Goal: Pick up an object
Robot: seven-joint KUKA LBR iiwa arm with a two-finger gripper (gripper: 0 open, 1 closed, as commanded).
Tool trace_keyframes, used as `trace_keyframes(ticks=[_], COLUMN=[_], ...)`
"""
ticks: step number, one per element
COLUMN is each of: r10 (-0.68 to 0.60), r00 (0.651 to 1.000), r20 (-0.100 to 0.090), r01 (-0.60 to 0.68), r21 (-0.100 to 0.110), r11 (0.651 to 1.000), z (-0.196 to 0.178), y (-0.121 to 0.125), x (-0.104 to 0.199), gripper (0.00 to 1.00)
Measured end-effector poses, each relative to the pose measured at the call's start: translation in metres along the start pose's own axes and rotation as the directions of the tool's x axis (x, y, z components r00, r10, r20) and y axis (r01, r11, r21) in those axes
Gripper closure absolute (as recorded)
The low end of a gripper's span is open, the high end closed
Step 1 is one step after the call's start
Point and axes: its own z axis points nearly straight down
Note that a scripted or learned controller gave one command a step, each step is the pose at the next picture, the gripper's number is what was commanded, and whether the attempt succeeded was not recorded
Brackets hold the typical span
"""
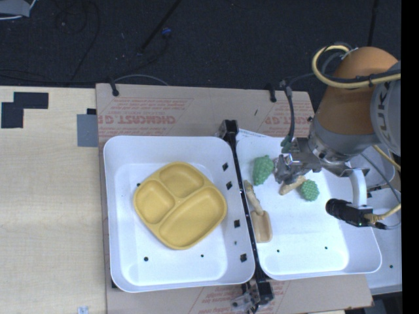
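Observation:
My gripper [288, 173] hangs low over the upper middle of the right bin [327, 254]. A small tan piece [289, 188] pokes out just beneath it; I cannot tell whether it is gripped or lying on the bin floor. A green knobbly object [263, 169] sits just left of the gripper, and a second, smaller green one [309, 190] lies just to its lower right. A tan wooden scoop-like tool [259, 219] lies along the right bin's left wall.
The left bin [124, 254] holds a yellow divided plate [181, 204]. A black divider [239, 201] runs between the bins. The arm's orange band [357, 87] and cables loom over the right bin's upper right. A black fitting [348, 212] juts out at the right.

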Motion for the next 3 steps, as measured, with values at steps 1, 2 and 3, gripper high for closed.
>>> trace_keyframes(ticks=[1, 2, 3], r10=[0.0, -0.001, 0.0], r00=[1.0, 1.0, 1.0], r20=[0.001, 0.0, 0.002], r01=[0.0, 0.001, 0.0], r21=[0.002, 0.002, 0.004], r11=[1.0, 1.0, 1.0], z=[0.016, 0.007, 0.015], y=[-0.008, -0.023, -0.043], x=[0.048, 0.099, 0.143], gripper=[1.0, 1.0, 1.0])
